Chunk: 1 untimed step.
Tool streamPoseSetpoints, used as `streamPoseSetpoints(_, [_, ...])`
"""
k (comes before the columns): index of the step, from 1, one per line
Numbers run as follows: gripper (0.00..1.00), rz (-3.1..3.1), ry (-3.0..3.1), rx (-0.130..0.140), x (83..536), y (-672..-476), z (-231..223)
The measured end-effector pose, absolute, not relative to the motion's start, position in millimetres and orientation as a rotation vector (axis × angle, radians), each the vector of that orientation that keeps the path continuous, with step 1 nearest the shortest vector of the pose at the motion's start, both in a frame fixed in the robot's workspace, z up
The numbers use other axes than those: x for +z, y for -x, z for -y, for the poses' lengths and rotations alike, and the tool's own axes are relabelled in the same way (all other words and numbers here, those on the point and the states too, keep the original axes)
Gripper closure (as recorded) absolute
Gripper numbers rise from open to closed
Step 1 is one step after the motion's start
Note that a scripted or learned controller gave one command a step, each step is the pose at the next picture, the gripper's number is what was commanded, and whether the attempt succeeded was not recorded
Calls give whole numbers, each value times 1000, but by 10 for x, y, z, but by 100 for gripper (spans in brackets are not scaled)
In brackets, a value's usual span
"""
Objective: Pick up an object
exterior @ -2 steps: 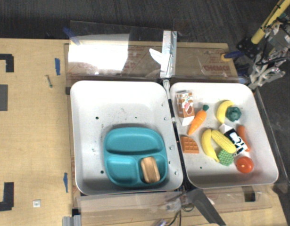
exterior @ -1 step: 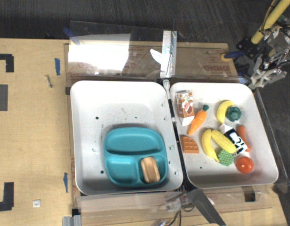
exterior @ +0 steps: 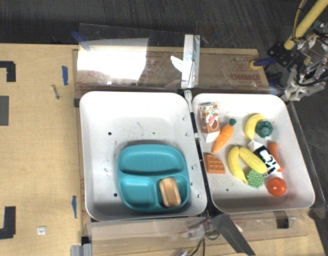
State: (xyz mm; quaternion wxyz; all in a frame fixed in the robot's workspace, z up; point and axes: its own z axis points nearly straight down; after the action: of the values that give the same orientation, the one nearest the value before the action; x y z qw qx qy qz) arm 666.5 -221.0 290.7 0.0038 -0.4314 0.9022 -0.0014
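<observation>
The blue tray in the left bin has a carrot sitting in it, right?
No. The camera view shows a bread roll in the blue tray in the left bin, not a carrot. The carrot lies in the right bin.

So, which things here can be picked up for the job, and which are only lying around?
For the job:
orange toy carrot
yellow toy bananas
red toy tomato
yellow corn cob
brown waffle square
tan bread piece

Only lying around:
teal divided plastic tray
two shallow white bins
clear plastic sheet
</observation>
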Motion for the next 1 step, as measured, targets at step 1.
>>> streamPoseSetpoints(1, [100,-2692,1603,-5,2859,-6687,2211])
